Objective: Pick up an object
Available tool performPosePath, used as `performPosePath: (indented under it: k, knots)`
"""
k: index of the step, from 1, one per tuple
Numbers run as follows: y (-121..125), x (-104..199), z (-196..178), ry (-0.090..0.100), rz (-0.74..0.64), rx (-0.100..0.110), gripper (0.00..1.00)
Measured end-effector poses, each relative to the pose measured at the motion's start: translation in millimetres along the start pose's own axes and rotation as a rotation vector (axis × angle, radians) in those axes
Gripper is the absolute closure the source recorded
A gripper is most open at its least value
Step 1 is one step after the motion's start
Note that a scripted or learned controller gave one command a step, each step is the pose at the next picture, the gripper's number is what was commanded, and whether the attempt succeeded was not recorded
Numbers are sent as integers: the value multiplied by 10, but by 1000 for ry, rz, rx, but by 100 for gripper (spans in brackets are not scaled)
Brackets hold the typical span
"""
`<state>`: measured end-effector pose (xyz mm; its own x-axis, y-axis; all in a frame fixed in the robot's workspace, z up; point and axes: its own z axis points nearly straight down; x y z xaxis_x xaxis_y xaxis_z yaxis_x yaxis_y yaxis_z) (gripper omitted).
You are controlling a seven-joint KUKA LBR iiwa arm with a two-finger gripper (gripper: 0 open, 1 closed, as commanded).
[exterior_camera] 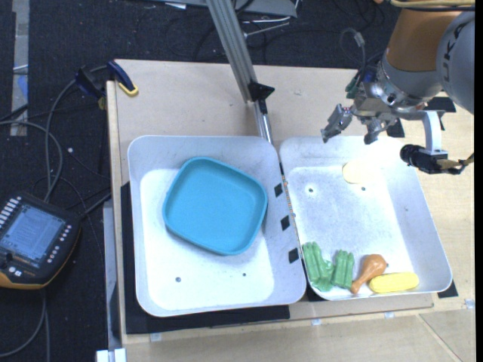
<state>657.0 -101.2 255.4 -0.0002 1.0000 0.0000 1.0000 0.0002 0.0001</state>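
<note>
So we see the two-finger gripper (353, 127) hanging over the far edge of the right white bin (423, 225), its fingers spread apart with nothing between them. We count the candidates in that bin: a pale cream round disc (355, 173) on the far part of the floor, just near of the gripper, and a cluster at the near edge, namely two green ridged plastic vegetables (329, 267), an orange-brown drumstick-shaped toy (368, 268) and a yellow oblong plastic piece (394, 282). The left white bin (151, 277) holds a shallow blue square plastic plate (214, 205).

We judge the step as the approach, no contact yet. The disc is closest, but it lies flat, so we'd expect a pinch to slip over it. The near cluster offers taller shapes; the drumstick touches the yellow piece and sits just beside the green ones, so the fingers should straddle one item across its narrow side and avoid the bin wall. Descend straight and close only once the fingers are level with the item.

The grey arm with the orange band (423, 21) comes in from the far right, wrist bent down and tilted left, fingers pointing down-left above the bin rim.
</note>
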Motion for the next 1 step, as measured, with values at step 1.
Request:
performPosePath:
  k: [1]
  knots:
    - [71,10,464,0,0,4,0]
